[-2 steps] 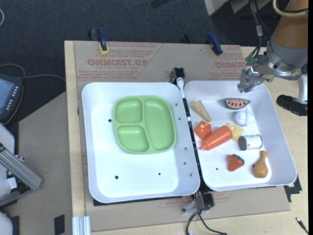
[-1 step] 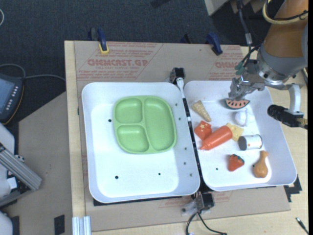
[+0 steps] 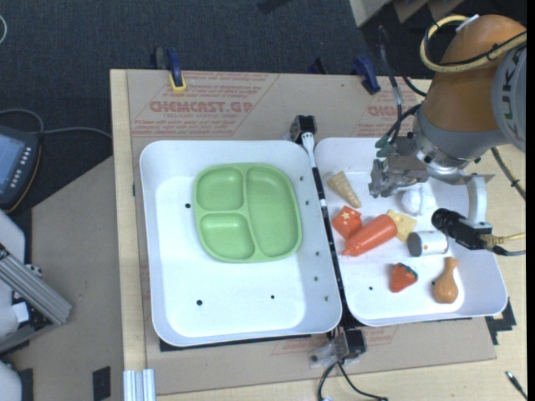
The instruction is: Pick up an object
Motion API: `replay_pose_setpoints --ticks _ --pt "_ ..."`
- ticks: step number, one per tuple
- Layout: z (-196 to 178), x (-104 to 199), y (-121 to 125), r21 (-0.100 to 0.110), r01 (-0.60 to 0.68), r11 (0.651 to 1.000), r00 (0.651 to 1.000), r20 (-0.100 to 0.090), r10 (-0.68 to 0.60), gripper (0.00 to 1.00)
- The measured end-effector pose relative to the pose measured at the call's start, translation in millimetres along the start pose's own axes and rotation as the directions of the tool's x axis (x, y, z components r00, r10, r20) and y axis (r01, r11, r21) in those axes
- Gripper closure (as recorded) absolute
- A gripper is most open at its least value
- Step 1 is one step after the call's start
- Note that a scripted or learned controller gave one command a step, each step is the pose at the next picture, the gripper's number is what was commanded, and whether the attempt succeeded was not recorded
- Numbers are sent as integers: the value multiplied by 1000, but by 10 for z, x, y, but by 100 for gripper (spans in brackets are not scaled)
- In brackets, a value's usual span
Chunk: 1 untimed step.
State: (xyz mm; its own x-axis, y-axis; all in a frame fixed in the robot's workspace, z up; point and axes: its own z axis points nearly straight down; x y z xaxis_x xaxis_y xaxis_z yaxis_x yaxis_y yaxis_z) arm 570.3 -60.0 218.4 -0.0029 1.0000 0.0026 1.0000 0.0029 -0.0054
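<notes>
The arm reached in over the right bin (image 3: 493, 303), and its gripper (image 3: 393, 182) hung low above the bin's upper part; from where I stood I could not tell whether it was released or clenched, and nothing showed in its grip. Just to its left lay a beige cone (image 3: 344, 188). Below it and a little left sat a small red pepper (image 3: 345, 220) touching an orange carrot (image 3: 370, 235), with a yellow piece (image 3: 402, 222) beside the carrot's tip. A white object (image 3: 412, 199) lay just beside the gripper, on its right. Farther below were a strawberry (image 3: 402, 276) and a tan pear-shaped piece (image 3: 447, 282). Well off to the left, in the left bin (image 3: 167, 249), rested a green divided plate (image 3: 247, 212).
</notes>
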Motion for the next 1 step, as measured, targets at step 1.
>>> replay_pose_setpoints --ticks 1 --pt "-26 166 -83 -3 -1 1000 1000 1 1 100"
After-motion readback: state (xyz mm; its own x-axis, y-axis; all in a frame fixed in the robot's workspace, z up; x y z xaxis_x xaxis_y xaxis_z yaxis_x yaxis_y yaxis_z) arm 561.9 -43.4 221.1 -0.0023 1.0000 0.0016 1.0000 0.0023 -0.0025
